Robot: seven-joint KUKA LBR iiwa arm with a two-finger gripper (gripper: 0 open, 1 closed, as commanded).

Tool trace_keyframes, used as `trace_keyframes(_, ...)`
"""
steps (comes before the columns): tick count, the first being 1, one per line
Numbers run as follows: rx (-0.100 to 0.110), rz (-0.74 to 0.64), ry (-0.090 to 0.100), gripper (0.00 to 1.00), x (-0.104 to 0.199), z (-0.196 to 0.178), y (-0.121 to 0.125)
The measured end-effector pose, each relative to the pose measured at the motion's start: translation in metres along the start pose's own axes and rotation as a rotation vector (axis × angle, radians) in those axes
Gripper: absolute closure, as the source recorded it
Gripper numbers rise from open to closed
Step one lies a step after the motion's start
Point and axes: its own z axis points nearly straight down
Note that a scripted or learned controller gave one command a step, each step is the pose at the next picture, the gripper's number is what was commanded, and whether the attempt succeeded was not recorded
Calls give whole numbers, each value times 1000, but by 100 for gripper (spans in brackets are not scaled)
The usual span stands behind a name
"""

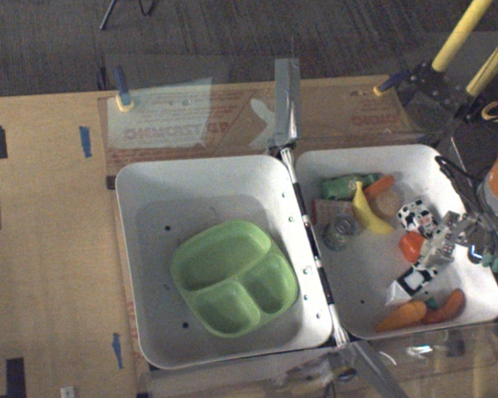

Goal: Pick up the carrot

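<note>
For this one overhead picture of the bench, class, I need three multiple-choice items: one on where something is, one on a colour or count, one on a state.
1. Where does the green divided plate lie?
A. in the left bin
B. in the right bin
C. on the floor

2. What colour is the banana?
A. blue
B. yellow
C. white

3. How does the carrot lie?
A. on the green plate
B. between the gripper's fingers
C. on the floor of the right bin

Key: 1 A, the plate rests in the left bin; 2 B, it is yellow; 3 C, it lies near the front wall of the right bin, apart from the gripper.
</note>
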Motion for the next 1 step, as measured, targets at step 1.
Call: trace_keyframes(1, 9, 36, 34, 100, -25, 70, 81)
